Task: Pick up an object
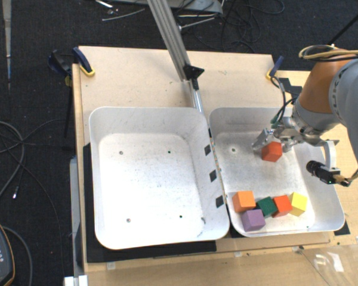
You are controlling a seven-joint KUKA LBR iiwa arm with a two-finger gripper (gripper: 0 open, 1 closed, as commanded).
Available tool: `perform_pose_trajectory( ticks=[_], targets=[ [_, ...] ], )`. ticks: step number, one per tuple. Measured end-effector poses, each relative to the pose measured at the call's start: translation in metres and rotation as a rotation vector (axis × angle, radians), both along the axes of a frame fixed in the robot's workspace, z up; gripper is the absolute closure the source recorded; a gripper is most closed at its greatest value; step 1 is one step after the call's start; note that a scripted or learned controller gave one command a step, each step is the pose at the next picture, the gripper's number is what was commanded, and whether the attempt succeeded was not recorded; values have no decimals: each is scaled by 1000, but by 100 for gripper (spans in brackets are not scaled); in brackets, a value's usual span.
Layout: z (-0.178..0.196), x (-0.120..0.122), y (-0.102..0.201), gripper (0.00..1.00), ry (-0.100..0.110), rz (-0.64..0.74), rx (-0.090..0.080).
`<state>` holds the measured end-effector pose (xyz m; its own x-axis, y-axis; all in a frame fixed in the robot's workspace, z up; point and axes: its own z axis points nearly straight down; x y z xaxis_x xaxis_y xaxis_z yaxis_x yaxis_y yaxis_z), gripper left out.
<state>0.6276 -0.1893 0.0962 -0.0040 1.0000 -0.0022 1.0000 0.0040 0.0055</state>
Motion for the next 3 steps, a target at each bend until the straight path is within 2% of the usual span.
perform_pose_trajectory(
  ticks=[1, 2, 3],
  targets=[
    [10, -2, 0, 100, 3, 1, 0],
    [87, -22, 68, 100, -1, 4, 4],
    [137, -29, 172, 100, 2, 7, 6]
  ],
)
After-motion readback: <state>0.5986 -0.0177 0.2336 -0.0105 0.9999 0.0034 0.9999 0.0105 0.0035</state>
